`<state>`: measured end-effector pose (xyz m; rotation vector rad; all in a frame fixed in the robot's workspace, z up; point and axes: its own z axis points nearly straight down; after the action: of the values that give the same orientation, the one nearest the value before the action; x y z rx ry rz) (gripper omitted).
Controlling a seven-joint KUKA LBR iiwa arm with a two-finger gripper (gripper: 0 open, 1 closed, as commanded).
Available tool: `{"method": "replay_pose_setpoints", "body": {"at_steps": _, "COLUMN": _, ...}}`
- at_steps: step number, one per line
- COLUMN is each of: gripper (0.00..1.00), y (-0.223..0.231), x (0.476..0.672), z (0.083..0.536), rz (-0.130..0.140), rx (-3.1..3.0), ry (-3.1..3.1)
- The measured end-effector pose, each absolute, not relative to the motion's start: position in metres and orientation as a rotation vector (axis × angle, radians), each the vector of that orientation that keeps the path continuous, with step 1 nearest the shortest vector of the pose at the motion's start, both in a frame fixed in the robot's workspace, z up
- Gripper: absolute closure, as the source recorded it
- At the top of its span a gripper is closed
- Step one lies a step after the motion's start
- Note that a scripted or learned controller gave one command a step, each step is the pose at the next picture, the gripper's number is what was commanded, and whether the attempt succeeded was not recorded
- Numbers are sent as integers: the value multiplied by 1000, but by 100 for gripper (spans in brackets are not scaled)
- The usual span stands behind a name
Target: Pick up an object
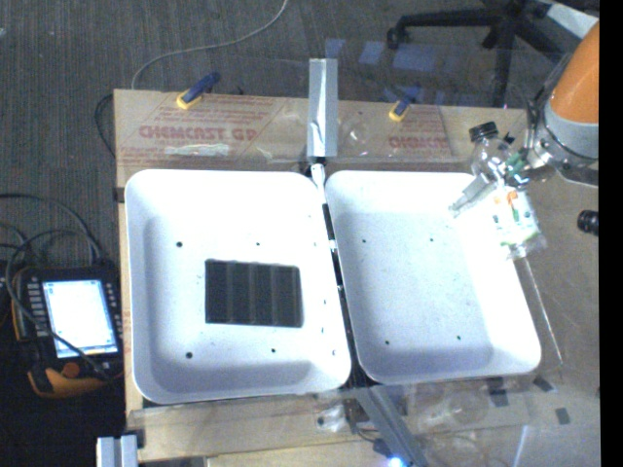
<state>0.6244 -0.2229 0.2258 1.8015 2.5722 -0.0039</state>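
Gripper (501, 197) at upper right, over right bin (438, 358) rim; grip state can't be told. Dark ridged object (253, 293) in left bin (156, 212), likely target.

The arm (574, 105) is cut off at the right edge, and its hand (496, 188) looks blurred.

The arm (582, 86) comes in at the table's far right corner. Its orange band shows at the upper right, with the grey wrist just beneath it. From the wrist the gripper (492, 195) reaches leftward and down, tilted at a slant. It sits over the far right edge of the right bin. The jaws are too small and cluttered to make out clearly.
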Motion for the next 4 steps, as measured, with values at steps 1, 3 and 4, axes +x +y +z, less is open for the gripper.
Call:
{"method": "replay_pose_setpoints", "body": {"at_steps": 1, "gripper": 100, "y": -221, "x": 625, "z": 235, "rz": -3, "rx": 1799, "ry": 2574}}
{"method": "replay_pose_setpoints", "body": {"at_steps": 3, "gripper": 100, "y": -138, "x": 635, "z": 259, "rz": -1, "rx": 2016, "ry": 2409}}
{"method": "replay_pose_setpoints", "body": {"at_steps": 4, "gripper": 100, "y": -142, "x": 668, "z": 116, "rz": -8, "rx": 2056, "ry": 2375}}
